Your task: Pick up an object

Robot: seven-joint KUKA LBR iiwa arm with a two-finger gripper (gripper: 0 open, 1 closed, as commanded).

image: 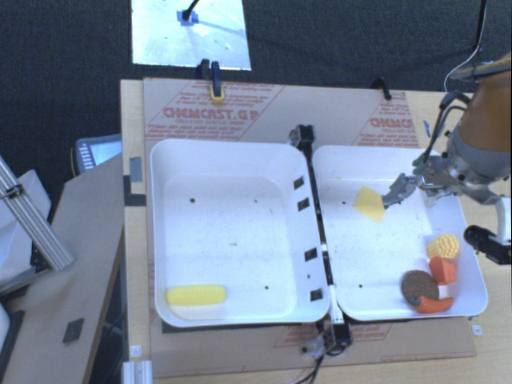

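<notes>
- Your gripper (394, 194) touches the yellow wedge (370, 204) at the right bin's (480, 298) eleven o'clock; I cannot tell its state.
- An edge-on grab could let the wedge slip out.
- The pile (432, 281) at five o'clock sits well apart.

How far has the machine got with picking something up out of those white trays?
Done: the gripper has reached into the right tray and sits at the edge of the yellow wedge. In hand: nothing I can confirm; whether the wedge is gripped is unclear. Left: a sure grip and lift. The corn in the left tray and the pile of toy food lie untouched.
</notes>
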